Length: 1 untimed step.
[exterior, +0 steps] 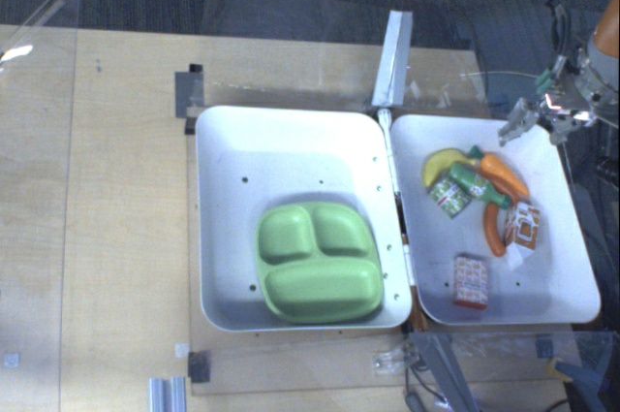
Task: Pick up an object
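The right bin (572,284) holds several small items. A yellow banana (439,165) lies at the back left of the pile, with an orange carrot (505,174) to its right. Below them sit a green and white packet (449,197), a reddish sausage (494,232) and a small white and orange carton (525,226). A red and white box (471,281) lies apart near the front. My gripper (536,127) hangs over the bin's back right corner, above and right of the carrot, open with nothing between its fingers.
The left bin (228,206) holds a green divided plate (318,260) toward its front. A metal bar (392,61) stands up behind the ridge between the bins. Cables trail at the upper right.
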{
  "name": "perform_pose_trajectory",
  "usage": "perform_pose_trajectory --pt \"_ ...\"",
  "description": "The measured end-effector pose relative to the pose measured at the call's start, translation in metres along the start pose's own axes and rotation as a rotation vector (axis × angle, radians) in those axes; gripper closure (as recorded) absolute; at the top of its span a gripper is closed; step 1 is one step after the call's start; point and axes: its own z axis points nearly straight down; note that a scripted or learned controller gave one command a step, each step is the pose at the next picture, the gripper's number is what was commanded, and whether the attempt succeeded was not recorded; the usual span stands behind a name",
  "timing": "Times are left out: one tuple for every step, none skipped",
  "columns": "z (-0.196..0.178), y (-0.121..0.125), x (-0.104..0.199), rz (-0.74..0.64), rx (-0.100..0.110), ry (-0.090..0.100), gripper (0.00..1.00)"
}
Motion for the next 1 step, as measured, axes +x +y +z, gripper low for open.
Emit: perform_pose_trajectory --pt "0.1571 -0.0383 -0.0185 0.001 -0.004 -0.001 0.00"
